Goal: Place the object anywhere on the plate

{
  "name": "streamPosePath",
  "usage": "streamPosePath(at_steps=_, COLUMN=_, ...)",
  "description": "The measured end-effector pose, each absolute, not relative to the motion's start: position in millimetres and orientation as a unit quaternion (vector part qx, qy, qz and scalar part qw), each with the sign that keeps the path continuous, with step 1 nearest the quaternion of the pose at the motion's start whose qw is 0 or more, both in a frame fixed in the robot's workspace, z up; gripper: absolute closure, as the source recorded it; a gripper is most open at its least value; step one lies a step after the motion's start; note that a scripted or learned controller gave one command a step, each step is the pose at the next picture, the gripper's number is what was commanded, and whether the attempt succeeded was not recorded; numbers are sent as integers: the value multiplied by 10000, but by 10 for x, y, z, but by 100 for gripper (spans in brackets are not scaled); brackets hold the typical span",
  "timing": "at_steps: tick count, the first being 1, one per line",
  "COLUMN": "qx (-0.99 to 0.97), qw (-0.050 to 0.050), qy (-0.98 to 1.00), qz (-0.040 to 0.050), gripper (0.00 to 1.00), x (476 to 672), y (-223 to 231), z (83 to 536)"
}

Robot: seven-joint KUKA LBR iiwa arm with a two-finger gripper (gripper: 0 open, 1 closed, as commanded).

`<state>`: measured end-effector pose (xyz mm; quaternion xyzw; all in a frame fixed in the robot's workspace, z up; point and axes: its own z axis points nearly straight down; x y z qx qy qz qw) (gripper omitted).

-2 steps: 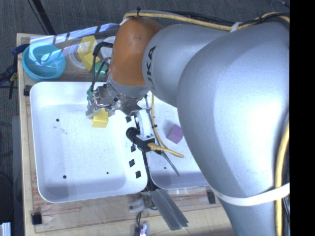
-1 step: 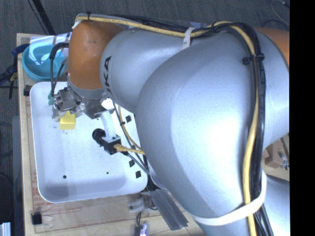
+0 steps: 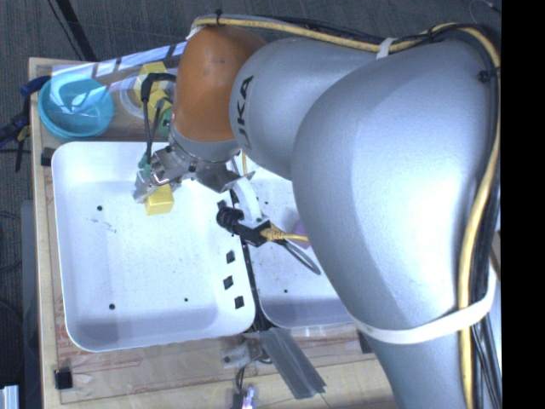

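Observation:
A small yellow block is in the upper middle of the left white bin, right at the tip of my gripper. The gripper reaches down from the orange-banded wrist and meets the block's upper edge. Whether the block is gripped or just lies under the tip cannot be told from this angle. A blue plate stands outside the bin, beyond its far left corner, up and to the left of the gripper.
The big grey arm covers most of the right bin. A clear round container stands beside the blue plate. Small black squares line the divider between the bins.

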<state>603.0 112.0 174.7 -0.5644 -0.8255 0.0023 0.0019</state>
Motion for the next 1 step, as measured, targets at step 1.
streamPosePath(at_steps=1, qx=-6305, qw=3, qy=-7762, qz=9, gripper=100, x=6426, y=-115, z=2022)
